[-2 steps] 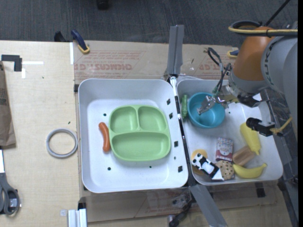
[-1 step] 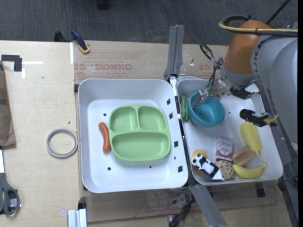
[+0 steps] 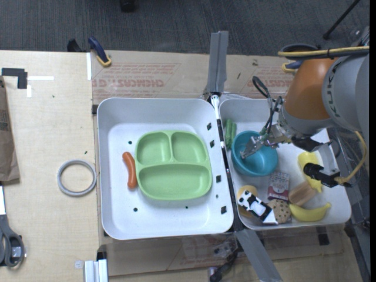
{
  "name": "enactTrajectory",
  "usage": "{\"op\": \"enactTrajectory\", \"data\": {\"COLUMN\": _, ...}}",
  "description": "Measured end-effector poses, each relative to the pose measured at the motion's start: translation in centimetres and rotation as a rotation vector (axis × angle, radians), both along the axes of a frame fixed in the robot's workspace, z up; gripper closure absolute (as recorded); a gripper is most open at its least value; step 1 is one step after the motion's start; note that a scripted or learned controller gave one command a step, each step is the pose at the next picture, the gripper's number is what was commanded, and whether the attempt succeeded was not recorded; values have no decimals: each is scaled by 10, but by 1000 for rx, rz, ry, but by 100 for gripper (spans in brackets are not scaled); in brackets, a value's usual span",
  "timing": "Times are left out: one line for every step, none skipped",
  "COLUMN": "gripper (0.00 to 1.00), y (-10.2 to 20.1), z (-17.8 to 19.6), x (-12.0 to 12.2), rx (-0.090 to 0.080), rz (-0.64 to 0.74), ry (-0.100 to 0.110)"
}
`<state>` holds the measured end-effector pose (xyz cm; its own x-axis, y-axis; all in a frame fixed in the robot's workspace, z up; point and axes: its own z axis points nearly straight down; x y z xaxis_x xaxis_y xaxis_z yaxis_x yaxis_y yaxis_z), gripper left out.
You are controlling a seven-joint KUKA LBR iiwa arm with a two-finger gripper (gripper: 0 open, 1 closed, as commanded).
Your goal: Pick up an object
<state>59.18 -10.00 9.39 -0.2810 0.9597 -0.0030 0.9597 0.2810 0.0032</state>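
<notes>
The gripper hung low over the blue bowl in the right bin, its thin metal fingers reaching down toward the bowl's hollow. How far apart they stood could not be told from above, and nothing could be seen held between them. The bowl lay directly beneath the fingertips, so the coming move looked to turn on a short drop onto its rim or inner wall; being round, it offered no long axis to line up with. It appeared to be smooth hard plastic with a thin curved lip.

Just left of the bowl, against the bin wall, a slim green item lay with its length running near to far. Nearer the camera sat a black-and-white cow toy, a speckled cookie and a small pink packet. Further right lay a tan block, a yellow banana curved left to right, and another yellow piece.

In the left bin rested a matte green divided tray, with an orange sausage-like toy beside its left edge. A grey ring lay on the bench, well apart.
</notes>
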Motion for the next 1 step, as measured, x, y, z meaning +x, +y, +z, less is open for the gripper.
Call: {"op": "enactTrajectory", "data": {"gripper": 0, "y": -6, "z": -2, "x": 47, "rx": 1, "rz": 53, "ry": 4}}
